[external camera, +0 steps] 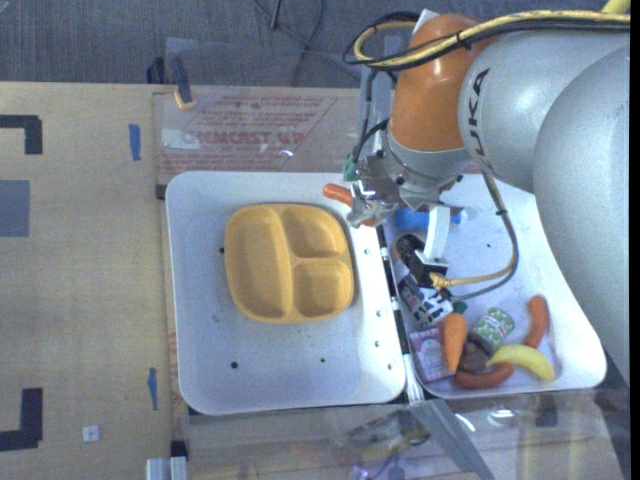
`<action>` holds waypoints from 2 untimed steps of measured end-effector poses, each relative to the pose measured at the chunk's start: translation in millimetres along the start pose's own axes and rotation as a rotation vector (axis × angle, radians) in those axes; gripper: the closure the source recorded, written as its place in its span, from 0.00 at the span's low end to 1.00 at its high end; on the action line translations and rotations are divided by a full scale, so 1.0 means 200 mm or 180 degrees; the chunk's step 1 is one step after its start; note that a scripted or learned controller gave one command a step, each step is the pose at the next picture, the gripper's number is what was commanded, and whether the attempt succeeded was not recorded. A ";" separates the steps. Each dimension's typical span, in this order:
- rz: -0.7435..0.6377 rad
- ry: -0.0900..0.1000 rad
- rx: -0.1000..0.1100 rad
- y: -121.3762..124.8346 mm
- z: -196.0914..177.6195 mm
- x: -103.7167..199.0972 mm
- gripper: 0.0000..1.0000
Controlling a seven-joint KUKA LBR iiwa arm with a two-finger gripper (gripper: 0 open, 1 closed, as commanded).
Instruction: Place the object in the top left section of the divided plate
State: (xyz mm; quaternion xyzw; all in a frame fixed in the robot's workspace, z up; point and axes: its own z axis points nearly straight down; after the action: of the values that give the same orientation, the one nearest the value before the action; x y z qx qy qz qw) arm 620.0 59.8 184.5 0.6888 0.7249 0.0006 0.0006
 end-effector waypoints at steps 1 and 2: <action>0.0419 0.0000 -0.0001 0.00 0.00 -0.10 1.00; 0.0635 0.0002 0.0003 0.01 0.00 -0.05 1.00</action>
State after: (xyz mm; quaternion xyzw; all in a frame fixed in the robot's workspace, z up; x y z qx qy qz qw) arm 621.9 49.5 184.3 0.7576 0.6527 0.0006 0.0000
